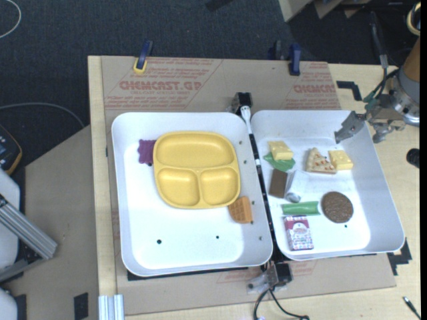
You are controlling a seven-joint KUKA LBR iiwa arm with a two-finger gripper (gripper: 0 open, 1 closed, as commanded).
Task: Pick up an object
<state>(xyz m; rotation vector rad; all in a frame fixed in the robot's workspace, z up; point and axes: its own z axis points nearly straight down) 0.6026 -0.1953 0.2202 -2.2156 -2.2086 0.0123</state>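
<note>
Camera view, hand [365, 129] open, empty, yellow block [341, 159] just below-left of it

The arm [408, 89] comes in from the right edge at the far right of the scene, only its wrist end in frame. The gripper [363, 130] hangs below and to the left of the wrist, tilted so it points down and leftward. Its two grey fingers [347, 129] appear spread apart, one to the left and one nearer the wrist, though the slanted view makes the gap hard to judge. Nothing sits between them.
</note>
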